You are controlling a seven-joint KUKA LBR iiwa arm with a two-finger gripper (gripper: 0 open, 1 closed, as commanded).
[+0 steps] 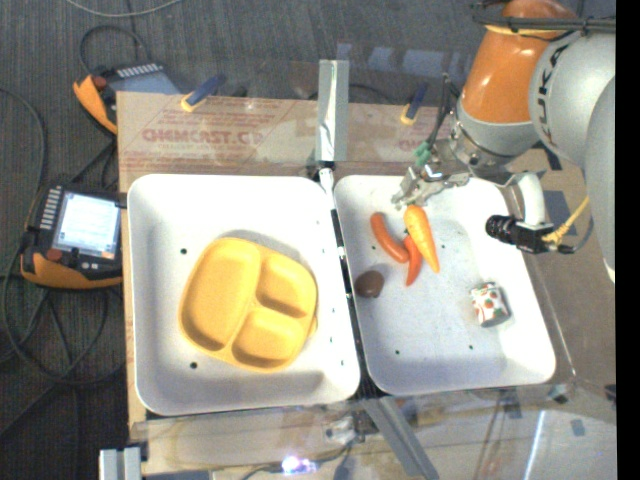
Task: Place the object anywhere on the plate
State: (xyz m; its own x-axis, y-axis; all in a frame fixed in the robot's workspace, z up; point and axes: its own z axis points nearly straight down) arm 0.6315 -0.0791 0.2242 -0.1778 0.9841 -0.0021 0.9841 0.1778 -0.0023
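End effector [418,190] fingertips hidden against carrot [422,236] top.

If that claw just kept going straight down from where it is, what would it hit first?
Probably the orange toy carrot, whose top lies right under the gripper. Height is hard to judge from this slanted view, so they may already be touching.
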